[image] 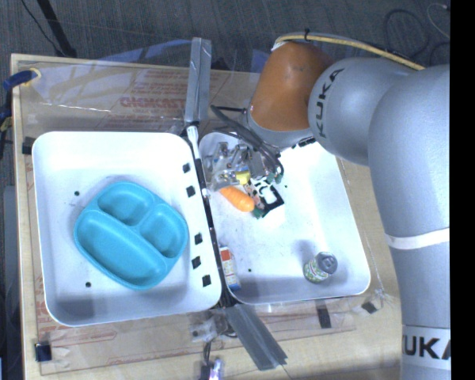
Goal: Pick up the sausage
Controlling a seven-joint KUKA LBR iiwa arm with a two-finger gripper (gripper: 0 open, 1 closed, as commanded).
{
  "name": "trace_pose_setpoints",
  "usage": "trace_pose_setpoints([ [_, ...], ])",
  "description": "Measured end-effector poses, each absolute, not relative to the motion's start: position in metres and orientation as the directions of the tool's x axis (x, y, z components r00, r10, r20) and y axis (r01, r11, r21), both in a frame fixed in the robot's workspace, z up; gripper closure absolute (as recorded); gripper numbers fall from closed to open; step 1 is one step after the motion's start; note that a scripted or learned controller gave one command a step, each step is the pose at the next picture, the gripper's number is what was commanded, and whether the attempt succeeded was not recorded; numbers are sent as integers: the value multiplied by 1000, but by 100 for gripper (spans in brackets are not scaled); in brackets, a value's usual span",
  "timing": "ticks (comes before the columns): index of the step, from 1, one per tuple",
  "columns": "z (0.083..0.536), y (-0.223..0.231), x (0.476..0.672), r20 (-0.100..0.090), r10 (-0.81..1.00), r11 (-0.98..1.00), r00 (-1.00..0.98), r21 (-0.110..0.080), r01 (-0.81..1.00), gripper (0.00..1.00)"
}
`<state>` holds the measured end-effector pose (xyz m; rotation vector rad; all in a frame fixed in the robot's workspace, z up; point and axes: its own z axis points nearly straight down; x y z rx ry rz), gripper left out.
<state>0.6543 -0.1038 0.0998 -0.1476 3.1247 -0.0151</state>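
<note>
Reaching into the right bin (344, 204), the gripper (241, 176) hangs over an orange item (237, 199); I cannot tell its state.

A blue three-compartment plate (131, 233) lies in the left white bin (55, 165). Right of the plate, across the divider, the right bin (344, 212) holds a small can (320, 267) near its front right corner.

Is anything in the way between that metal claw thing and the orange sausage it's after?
Nothing visible stands in the way. The tool hangs in the right bin, right above the sausage, with no object between them. The can sits apart near the bin's front, and the blue tray is in the left bin.
</note>
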Motion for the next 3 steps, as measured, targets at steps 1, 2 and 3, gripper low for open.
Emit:
trace_pose_setpoints([
  [1, 105, -109, 646, -2, 249, 968, -968, 0, 249, 100],
  [2, 95, -105, 652, -8, 435, 901, -901, -6, 435, 100],
  [3, 95, -103, 642, -9, 659, 752, -752, -8, 659, 100],
])
